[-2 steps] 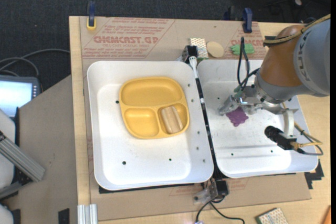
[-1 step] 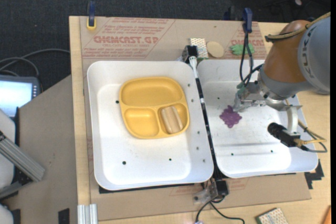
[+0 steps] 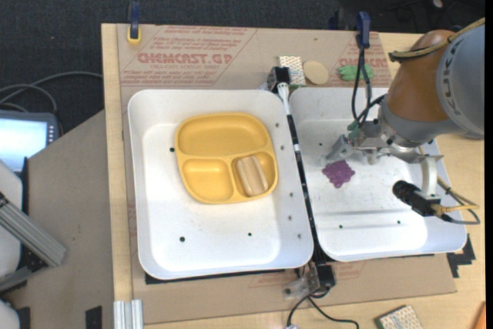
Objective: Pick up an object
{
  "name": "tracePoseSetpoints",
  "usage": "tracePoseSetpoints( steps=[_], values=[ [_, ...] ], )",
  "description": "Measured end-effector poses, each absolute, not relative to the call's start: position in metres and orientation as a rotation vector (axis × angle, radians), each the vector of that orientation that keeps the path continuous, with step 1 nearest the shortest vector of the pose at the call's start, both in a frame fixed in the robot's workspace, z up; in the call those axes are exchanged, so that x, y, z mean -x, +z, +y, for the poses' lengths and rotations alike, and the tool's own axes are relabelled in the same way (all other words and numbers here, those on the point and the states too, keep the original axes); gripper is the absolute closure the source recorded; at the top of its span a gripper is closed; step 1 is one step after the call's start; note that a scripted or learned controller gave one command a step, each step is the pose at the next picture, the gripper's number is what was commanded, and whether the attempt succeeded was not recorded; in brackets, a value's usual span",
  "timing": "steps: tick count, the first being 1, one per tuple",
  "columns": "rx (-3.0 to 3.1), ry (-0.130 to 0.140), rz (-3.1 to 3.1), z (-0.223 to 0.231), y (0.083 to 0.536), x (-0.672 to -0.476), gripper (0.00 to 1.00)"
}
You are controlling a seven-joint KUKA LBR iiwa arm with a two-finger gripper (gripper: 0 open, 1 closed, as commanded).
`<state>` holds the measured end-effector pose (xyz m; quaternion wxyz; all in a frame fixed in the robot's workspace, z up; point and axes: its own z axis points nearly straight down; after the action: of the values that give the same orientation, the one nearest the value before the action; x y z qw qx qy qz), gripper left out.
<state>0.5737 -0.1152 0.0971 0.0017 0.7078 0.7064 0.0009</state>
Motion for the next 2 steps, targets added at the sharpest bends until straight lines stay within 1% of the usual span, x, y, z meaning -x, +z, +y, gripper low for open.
tracePoseSetpoints(
  steps=[1,2],
  values=[
    [-2.227,-0.004,2.224,-0.092,0.084,-0.493,0.0],
    [-2.218,0.001,2.214,-0.148,0.085,-0.556,0.0]
  ],
)
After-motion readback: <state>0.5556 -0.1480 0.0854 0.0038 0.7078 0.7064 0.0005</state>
